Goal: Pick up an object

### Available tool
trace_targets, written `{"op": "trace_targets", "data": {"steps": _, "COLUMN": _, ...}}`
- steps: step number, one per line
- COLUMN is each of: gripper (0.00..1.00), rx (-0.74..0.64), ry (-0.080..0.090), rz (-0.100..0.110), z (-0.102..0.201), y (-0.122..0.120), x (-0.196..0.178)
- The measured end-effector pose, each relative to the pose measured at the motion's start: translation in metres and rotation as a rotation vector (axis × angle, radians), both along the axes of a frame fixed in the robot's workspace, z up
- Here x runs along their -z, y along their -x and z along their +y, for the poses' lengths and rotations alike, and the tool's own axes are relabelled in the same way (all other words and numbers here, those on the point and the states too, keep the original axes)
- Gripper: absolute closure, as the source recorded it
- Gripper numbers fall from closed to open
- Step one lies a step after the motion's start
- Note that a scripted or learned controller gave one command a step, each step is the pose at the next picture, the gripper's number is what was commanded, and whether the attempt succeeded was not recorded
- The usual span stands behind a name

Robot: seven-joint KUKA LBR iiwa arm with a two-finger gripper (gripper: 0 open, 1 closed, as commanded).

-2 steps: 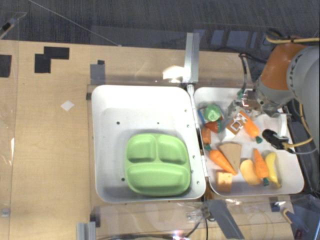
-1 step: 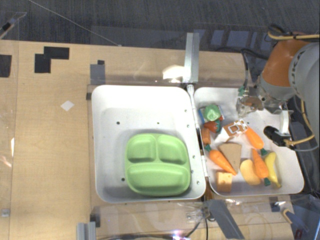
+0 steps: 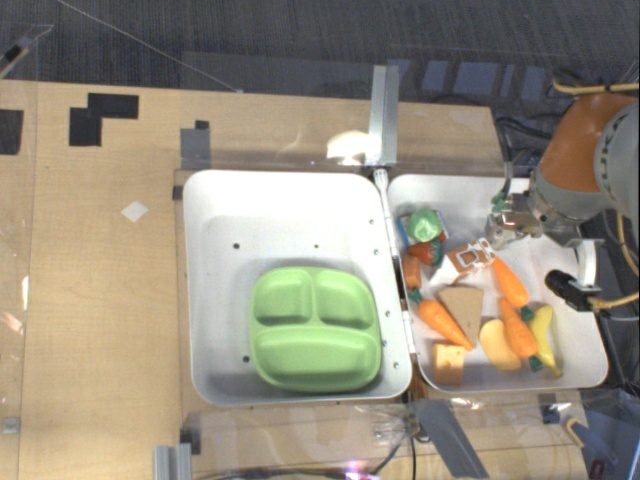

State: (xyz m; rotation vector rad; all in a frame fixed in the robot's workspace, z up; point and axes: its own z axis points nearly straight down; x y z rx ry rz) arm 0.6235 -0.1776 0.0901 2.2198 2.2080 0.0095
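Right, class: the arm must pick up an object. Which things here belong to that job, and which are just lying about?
Part of the job:
gripper
right bin
carrots
banana
green toy
wedge

Lying about:
green divided tray
left bin

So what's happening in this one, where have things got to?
A grey arm with an orange band reaches in from the right, its gripper over the back of the right bin. That bin holds a heap of toy food: carrots, a banana, a wedge of bread and a green item. The left bin holds a green divided plate. Nothing can be seen in the gripper's grasp yet.
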Motion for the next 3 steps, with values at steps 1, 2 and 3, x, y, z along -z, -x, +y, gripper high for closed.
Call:
{"op": "trace_targets", "data": {"steps": 1, "gripper": 0.0, "rx": 0.0, "ry": 0.0, "rz": 0.0, "z": 0.0, "y": 0.0, "x": 0.0}}
{"op": "trace_targets", "data": {"steps": 2, "gripper": 0.0, "rx": -0.116, "ry": 0.002, "rz": -0.005, "z": 0.005, "y": 0.045, "x": -0.002}}
{"op": "trace_targets", "data": {"steps": 3, "gripper": 1.0, "rx": -0.116, "ry": 0.0, "rz": -0.013, "z": 0.007, "y": 0.042, "x": -0.015}}
